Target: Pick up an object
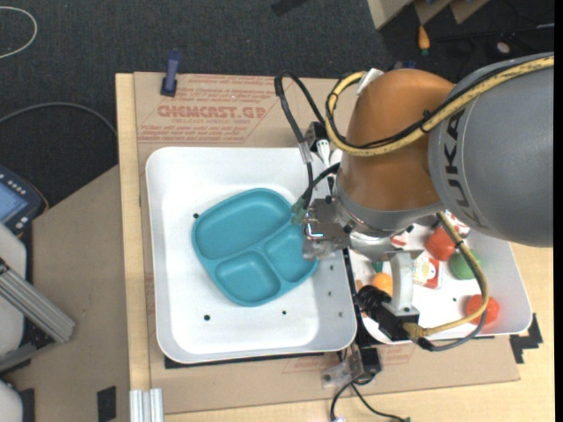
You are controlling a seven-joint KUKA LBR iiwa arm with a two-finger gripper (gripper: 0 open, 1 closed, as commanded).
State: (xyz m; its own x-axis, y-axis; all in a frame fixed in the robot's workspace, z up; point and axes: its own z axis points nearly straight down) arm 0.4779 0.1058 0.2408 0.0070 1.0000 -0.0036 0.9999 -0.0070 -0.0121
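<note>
The gripper (310, 229) sits low at the right edge of the left bin (171, 236), over the three o'clock rim of the blue plate (253, 246); the metal parts at its tip hide the fingertips, so I cannot tell whether it is wide, narrow or gripping anything. The plate, a teal dish with three compartments, lies flat near the middle of the left bin, tilted so its long side runs from about ten o'clock to four o'clock. The arm (422, 156), grey with an orange band, comes in from three o'clock and covers much of the right bin (519, 310). In the uncovered part of that bin, at four o'clock from the gripper, small toys lie close together: an orange piece (440, 244), a green piece (461, 265), a red ball (479, 307) and a yellow-orange piece (381, 282). Yellow and black cables (440, 325) loop along the arm and across that bin. Both bins rest on a brown board (211, 112) printed with red lettering, and a small blue clip (170, 74) sits at its eleven o'clock edge.
</note>
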